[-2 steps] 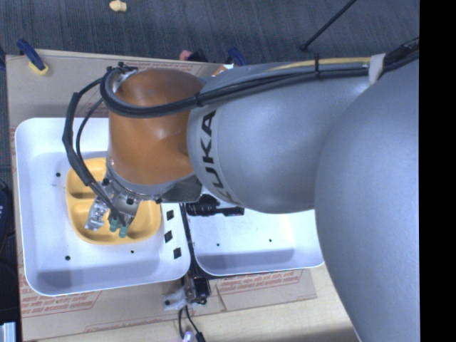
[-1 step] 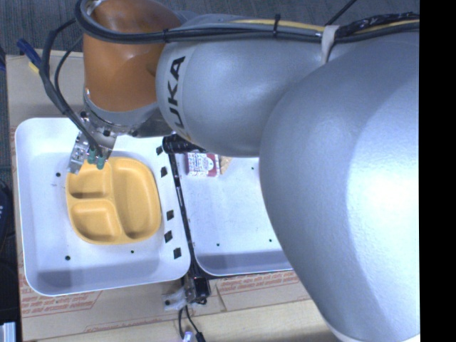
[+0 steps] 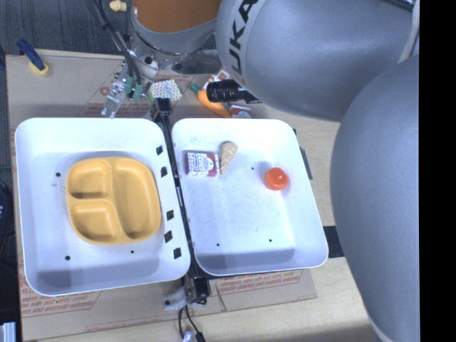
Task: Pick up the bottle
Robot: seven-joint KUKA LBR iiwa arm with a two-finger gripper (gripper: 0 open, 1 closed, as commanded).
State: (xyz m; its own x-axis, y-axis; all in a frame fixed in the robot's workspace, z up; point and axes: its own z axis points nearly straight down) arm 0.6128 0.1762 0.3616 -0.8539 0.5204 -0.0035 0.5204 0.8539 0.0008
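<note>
Bottle [image 3: 276, 179] sits in right bin [image 3: 239, 223], well apart from end effector [image 3: 130, 85].

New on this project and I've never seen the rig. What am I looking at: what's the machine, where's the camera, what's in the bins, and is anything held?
The big grey shape is a KUKA robot arm reaching in from the right, with an orange band just above its wrist. At its end is the claw, the part that grasps. Here it is above the bench, past the far edge of the left bin.

There is one fixed camera, looking down on both bins at a slant.

The left bin holds a yellow divided tray. The right bin holds a red-and-white packet, a tan cone-shaped piece beside it, and a small orange-red round thing. That last one may be the bottle seen from above, but I cannot be sure.

All of these lie on the bin floors, away from the claw, so nothing is picked up yet.
</note>
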